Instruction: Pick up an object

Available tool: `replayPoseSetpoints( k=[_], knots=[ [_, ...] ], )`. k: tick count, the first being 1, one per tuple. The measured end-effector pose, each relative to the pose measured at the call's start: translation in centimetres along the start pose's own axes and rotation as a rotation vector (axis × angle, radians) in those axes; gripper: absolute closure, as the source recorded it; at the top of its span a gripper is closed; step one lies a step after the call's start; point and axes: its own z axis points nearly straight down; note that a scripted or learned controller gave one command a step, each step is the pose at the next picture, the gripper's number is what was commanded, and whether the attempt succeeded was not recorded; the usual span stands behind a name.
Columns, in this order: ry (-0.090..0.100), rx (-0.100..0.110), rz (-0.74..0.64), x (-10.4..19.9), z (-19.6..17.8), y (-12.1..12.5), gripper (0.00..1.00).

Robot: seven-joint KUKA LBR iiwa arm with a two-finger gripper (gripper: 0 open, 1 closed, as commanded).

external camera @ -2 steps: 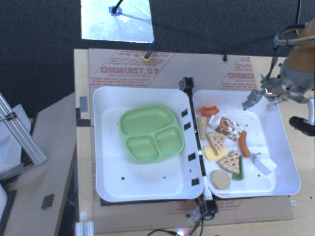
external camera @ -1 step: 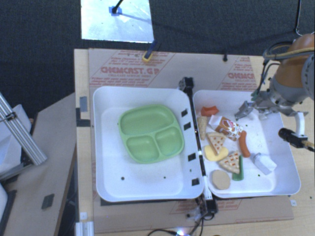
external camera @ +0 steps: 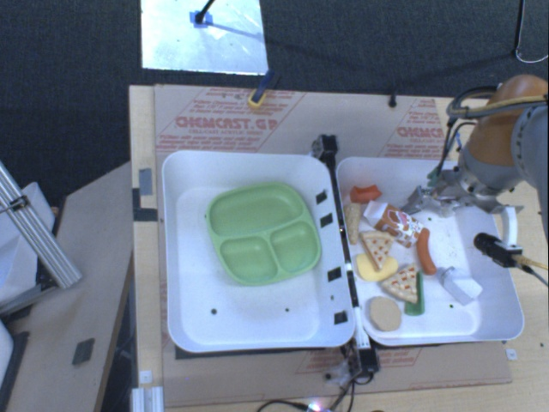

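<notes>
Toy food lies in the right bin point(external camera: 493, 316). There is a red piece point(external camera: 364, 193), a white and red packet point(external camera: 396, 223), an orange sausage point(external camera: 425, 250), two pizza slices point(external camera: 376, 247) point(external camera: 403, 283), a yellow piece point(external camera: 377, 269), a tan round cookie point(external camera: 385, 313) and a pale grey piece point(external camera: 461, 284). My gripper point(external camera: 426, 201) hangs low over the bin's far part, just right of the packet and above the sausage. No item shows in its grasp.
The left bin point(external camera: 193, 316) holds a green divided plate point(external camera: 262, 233). A pale stick point(external camera: 352, 221) lies along the right bin's left wall. The arm's grey and orange wrist point(external camera: 506, 144) leans in over the right bin's far right corner.
</notes>
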Motion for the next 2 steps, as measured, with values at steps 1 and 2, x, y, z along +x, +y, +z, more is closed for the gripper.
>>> replayPoseSetpoints(
  k=[1,2],
  knots=[
    [-0.002,-0.006,0.000,0.0,-1.3,0.2,1.00],
    [-0.002,-0.007,-0.002,0.2,-7.6,0.9,1.00]
  ],
)
